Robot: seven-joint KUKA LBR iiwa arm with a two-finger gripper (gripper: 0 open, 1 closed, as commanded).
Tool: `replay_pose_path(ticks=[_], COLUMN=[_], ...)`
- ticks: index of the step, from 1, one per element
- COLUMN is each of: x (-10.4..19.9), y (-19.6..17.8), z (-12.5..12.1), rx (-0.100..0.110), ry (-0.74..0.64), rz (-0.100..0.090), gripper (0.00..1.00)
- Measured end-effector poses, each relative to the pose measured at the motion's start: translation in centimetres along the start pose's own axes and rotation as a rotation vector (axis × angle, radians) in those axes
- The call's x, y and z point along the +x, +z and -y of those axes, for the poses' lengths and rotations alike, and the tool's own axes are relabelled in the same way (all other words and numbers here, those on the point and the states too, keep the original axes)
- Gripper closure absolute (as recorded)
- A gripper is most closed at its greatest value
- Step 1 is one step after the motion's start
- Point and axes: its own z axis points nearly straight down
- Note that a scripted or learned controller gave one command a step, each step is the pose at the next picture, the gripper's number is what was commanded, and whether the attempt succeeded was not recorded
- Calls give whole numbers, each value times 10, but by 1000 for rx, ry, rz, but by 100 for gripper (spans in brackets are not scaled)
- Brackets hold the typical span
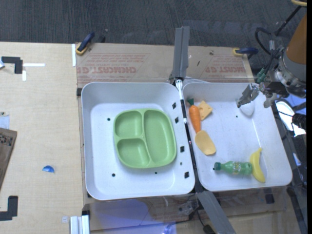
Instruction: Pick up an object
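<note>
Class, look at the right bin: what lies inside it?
Inside the right bin: a carrot, two yellow pieces, a green bottle and a banana. Nothing visibly covered.

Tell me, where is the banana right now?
The banana lies in the right bin, near its front right corner, right beside the green bottle; whether they touch is unclear.

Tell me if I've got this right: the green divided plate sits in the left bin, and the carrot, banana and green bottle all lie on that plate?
Not quite. The green divided plate is in the left bin, but the camera view shows the carrot, banana and green bottle lying in the right bin, not on the plate.
</note>
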Motion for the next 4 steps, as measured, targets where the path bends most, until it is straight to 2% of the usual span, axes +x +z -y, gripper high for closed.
replay_pose_path(ticks=[1, 2, 3, 4], x=[-48, -46, -47, 23], y=[59, 173, 164, 24], z=[97, 95, 94, 50], rx=[-2, -5, -7, -3], ry=[-231, -455, -451, -221], rz=[-1, 1, 1, 1], gripper=[0, 0, 100, 100])
